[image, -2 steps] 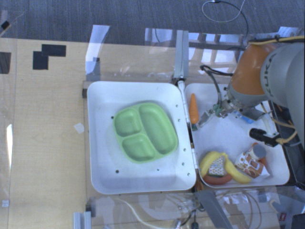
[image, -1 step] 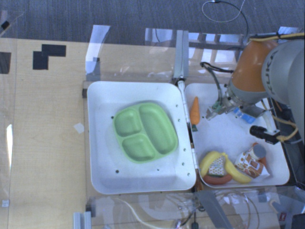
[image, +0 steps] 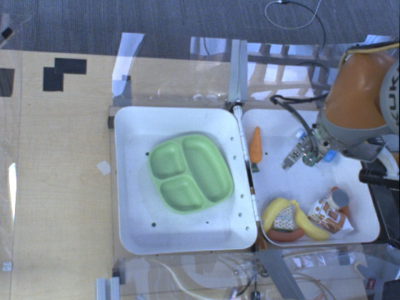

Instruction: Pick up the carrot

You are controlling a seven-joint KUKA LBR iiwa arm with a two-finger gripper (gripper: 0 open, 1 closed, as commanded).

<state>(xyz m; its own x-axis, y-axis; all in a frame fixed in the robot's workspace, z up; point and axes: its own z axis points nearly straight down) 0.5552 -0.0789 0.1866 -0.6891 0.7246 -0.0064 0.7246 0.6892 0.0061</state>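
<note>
Pale wooden tabletop carries two shallow white bins side by side. Left bin holds a green divided plate. Right bin holds the carrot, lying lengthwise just beside the bin's left wall, with a banana, a small carton and other toy food along its near edge. Tool hangs above the right bin, near the carrot but apart from it, fingers slightly parted and gripping nothing.

Orange carrot, green divided plate, white bins
</note>
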